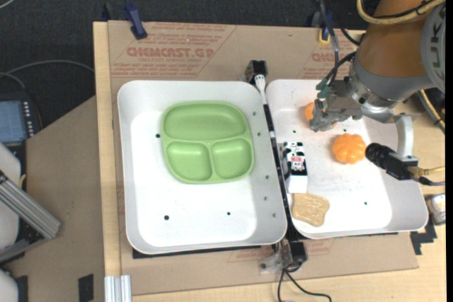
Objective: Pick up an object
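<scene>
Small orange object [309, 110] sits at the right bin's [396, 219] back edge, mostly hidden by the gripper [323, 117], which is low right over it. Looks like a grasp attempt, but I can't tell finger state or contact. Nothing lifted yet. Orange pumpkin [349, 148], cracker [311, 208], cow-print box [294, 158] untouched; green tray [207, 141] in left bin [141, 173].

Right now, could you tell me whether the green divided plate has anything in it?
Empty: the green divided plate in the left bin shows three bare compartments.
</scene>
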Motion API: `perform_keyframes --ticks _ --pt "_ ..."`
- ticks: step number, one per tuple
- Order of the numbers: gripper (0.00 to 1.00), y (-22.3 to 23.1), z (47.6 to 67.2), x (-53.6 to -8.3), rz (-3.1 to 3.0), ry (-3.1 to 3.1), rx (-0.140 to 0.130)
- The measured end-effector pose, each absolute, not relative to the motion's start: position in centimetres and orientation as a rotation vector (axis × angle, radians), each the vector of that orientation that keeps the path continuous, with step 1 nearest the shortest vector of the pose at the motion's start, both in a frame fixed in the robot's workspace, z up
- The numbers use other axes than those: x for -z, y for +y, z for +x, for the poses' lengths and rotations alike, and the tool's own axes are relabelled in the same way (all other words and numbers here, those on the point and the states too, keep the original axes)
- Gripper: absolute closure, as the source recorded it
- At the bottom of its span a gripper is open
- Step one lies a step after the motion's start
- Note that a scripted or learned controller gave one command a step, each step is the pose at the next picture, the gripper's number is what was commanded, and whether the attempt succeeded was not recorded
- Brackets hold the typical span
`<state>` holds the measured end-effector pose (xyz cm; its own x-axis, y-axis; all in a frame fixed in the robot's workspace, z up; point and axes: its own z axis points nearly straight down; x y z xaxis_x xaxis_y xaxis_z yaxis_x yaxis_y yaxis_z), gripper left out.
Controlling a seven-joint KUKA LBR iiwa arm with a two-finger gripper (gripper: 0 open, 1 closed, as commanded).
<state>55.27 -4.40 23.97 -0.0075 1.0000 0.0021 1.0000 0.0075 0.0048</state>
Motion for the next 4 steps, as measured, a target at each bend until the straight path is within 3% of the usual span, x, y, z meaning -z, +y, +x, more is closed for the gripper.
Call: perform_keyframes --ticks 1,2,3,4 --pt "1.00 1.9 53.6 -23.9 2.217 2.232 0.000" --pt "1.00 6.4 50.9 -34.0 2.209 2.226 -0.015" --pt "1.00 -2.7 48.2 -17.6 2.242 2.216 0.022" --pt "1.00 12.1 48.0 -27.4 2.200 2.240 -0.020"
